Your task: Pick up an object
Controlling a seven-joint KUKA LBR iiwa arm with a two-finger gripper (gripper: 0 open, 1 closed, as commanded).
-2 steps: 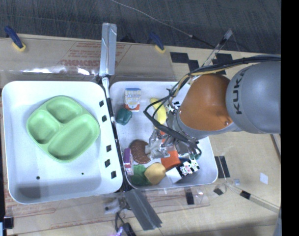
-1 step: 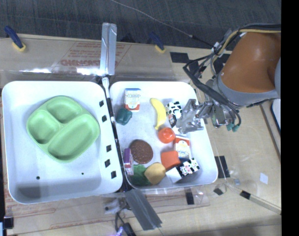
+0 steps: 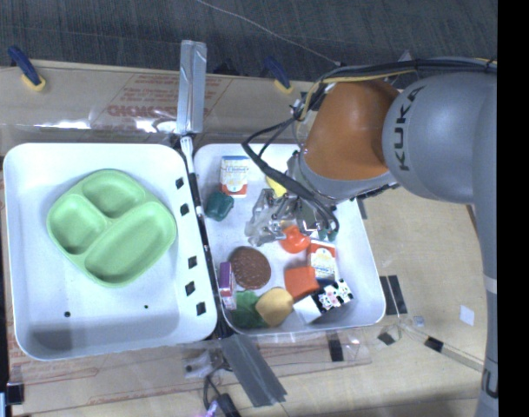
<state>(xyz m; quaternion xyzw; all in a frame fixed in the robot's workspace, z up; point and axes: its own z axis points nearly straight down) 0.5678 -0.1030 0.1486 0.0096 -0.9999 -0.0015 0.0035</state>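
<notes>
Nothing is lifted yet: the gripper hangs low at the right bin's middle, whether open or closed I cannot tell, beside an orange toy, so the grasp remains.

A single fixed camera looks down on the bench from above at a slight slant, far enough off to take in both white bins whole: the left bin with its green divided plate, and the right bin crowded with small things. The bench's far edge, with its blue clamps, runs along the top of the view, and dark floor lies beyond it. The grey arm enters from the right, its bulk covering the right bin's upper right corner.
</notes>
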